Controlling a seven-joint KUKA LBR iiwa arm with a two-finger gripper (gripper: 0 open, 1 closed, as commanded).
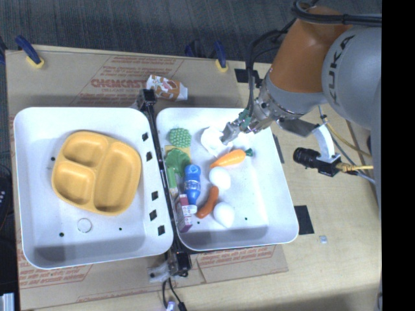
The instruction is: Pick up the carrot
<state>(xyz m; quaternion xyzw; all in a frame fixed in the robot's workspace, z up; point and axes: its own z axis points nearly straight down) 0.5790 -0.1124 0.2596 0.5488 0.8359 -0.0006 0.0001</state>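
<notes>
The carrot (228,159) is orange with a small green top at its right end. It lies tilted in the upper middle of the right bin (275,193). My gripper (235,129) hangs just above and slightly behind it, over a white item (211,138). The carrot rests on the bin floor, and nothing shows between the fingers.
The right bin also holds a green round piece (179,137), a blue bottle (192,179), two white eggs (220,178), an orange-red sausage (209,201) and green leaves (174,162). A yellow divided plate (96,170) fills the left bin (39,238). A small packet (165,87) lies behind the bins.
</notes>
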